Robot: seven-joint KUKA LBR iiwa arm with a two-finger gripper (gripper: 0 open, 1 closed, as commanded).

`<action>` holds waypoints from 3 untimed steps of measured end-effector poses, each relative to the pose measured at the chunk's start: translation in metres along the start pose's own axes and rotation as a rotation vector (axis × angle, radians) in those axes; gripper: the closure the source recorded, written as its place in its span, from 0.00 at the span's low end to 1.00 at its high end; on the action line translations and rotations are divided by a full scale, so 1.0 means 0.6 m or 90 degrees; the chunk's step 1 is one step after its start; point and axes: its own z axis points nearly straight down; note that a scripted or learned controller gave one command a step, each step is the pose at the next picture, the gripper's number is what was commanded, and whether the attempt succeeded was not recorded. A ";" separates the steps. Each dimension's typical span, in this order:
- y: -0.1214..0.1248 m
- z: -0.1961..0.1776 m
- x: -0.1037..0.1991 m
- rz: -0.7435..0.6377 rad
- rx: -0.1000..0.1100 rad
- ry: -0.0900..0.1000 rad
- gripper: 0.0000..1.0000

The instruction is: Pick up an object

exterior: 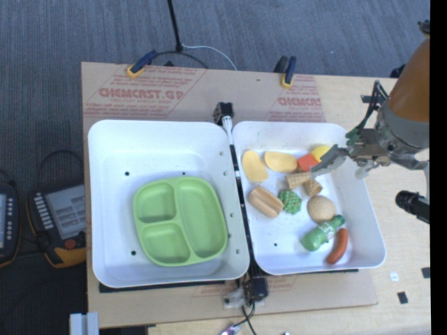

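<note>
Fingers (pixel 328 160) of my gripper (pixel 334 158) hang over right bin (pixel 363 208) nr orange block (pixel 308 162) & yellow piece (pixel 320 151); open/shut — can't tell

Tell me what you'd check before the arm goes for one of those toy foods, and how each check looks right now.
1. Gripper sits over the right bin: ok.
2. Something directly within reach: ok, the orange-red block and yellow piece lie right beside it.
3. Gripper already holding anything: cannot tell.
4. Target stands apart from its neighbours: not ok, the block touches the yellow piece and the yellow chip.
5. Easier, isolated options: ok, the red sausage lies near the front edge.
6. Green tray out of the way: ok, in the left bin.
</note>
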 end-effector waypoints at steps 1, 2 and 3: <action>-0.017 0.176 0.057 -0.064 0.001 0.001 0.00; 0.167 0.296 0.002 -0.056 0.001 0.000 0.00; 0.048 0.310 0.025 -0.109 -0.013 -0.005 0.00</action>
